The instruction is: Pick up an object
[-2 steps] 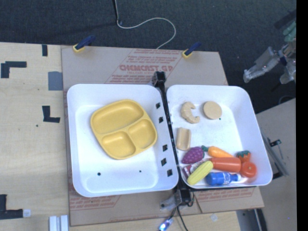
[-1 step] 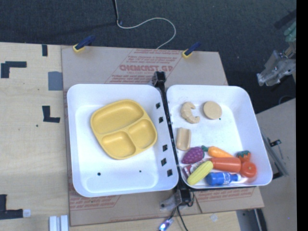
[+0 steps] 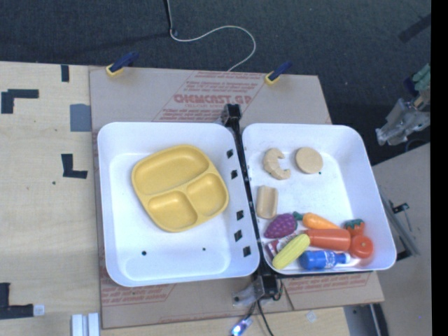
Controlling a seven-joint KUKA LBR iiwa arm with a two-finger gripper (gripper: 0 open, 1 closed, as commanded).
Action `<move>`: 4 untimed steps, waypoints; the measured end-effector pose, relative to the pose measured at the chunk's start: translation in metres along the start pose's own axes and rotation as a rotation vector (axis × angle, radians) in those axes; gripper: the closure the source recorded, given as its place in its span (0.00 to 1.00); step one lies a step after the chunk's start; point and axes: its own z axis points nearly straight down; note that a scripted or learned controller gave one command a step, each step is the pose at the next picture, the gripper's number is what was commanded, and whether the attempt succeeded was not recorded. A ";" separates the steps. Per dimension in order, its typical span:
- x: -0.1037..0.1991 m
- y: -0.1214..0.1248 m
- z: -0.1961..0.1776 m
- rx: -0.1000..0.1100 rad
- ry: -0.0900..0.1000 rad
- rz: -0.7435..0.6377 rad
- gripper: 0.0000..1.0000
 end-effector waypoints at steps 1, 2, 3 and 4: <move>0.017 0.001 0.108 0.007 0.002 -0.004 1.00; 0.028 0.001 0.081 -0.007 0.000 -0.005 1.00; -0.011 0.004 0.096 -0.003 0.000 -0.001 1.00; -0.057 0.000 0.107 -0.003 -0.001 0.000 1.00</move>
